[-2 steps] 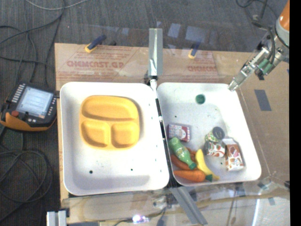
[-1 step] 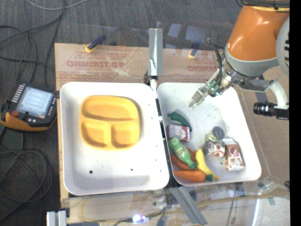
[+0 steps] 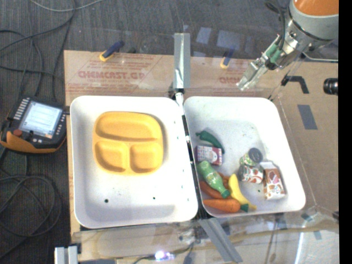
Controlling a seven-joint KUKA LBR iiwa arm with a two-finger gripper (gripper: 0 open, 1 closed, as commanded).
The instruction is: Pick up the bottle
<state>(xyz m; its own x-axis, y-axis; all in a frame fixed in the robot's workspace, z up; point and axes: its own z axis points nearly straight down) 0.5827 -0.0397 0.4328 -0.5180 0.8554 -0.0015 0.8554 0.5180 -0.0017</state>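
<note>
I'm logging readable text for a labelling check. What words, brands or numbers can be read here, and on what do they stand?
"CHEMCAST.GP", red print, partly faint, on the brown board behind the bins.
Similar red print near the board's right end: too faint to read.
Carton, can and small pack labels: too small.
Pendant screen: blurred.

Green bottle [image 3: 214,179], yellow tray [image 3: 130,142], orange carrot [image 3: 223,205], white bins [image 3: 82,202].

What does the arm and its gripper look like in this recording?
The arm enters at the top right: a rounded orange band above a grey wrist section, with a dark cable running beside it. Below the wrist sits the gripper, a slim pale assembly with greenish translucent parts, tapering to light, narrow jaws. No markings are legible on it.
</note>
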